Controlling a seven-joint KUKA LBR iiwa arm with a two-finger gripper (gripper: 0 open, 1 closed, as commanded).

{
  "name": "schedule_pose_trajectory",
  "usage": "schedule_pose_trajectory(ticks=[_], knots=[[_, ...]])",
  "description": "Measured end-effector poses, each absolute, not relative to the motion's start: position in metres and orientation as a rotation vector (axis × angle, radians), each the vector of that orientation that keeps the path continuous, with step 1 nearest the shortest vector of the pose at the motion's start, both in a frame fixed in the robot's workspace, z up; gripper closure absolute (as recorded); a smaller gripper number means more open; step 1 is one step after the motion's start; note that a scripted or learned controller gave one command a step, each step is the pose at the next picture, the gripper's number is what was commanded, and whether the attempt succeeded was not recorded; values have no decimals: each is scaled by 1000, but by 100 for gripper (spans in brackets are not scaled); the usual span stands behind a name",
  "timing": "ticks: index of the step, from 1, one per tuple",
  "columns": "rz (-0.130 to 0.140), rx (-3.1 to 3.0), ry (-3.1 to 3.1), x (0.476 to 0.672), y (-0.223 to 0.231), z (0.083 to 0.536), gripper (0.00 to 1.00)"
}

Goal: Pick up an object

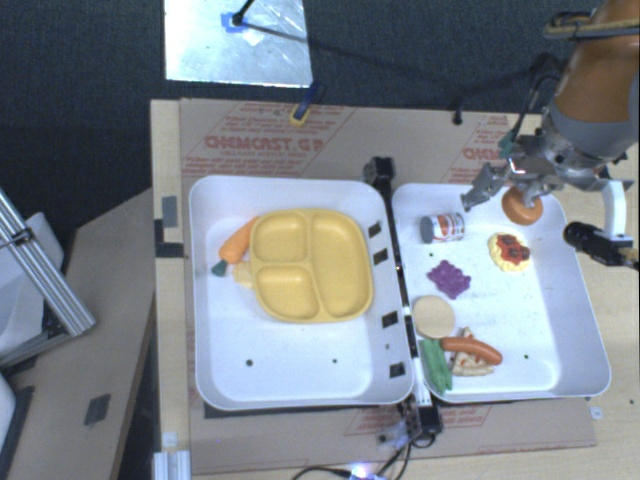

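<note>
My gripper (503,180) hangs over the far edge of the right bin (575,313), below the grey wrist and its orange band. An orange round toy (522,207) lies just beneath and to the right of it, partly covered by the gripper. A small can with a red label (443,228) lies to the gripper's lower left. Further toward the front lie a yellow slice with red topping (511,251), a purple bunch (450,278), a tan disc (434,316), a hot dog (472,351) and a green piece (436,363). I see nothing held.
The left bin (215,358) holds a yellow divided plate (305,265) with a carrot (237,240) at its left rim. A black divider (398,278) runs between the bins. A black part of the arm (598,243) juts over the right bin's right rim.
</note>
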State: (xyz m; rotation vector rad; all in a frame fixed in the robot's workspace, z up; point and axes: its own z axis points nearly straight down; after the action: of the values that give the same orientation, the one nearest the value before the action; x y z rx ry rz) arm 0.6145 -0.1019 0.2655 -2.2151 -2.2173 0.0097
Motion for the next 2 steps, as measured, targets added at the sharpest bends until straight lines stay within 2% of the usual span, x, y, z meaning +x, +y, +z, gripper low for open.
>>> schedule_pose_trajectory(ticks=[1, 2], knots=[[-1, -2219, -2225, 616, -102, 272, 0], [2, -2220, -2221, 612, -110, 225, 0]])
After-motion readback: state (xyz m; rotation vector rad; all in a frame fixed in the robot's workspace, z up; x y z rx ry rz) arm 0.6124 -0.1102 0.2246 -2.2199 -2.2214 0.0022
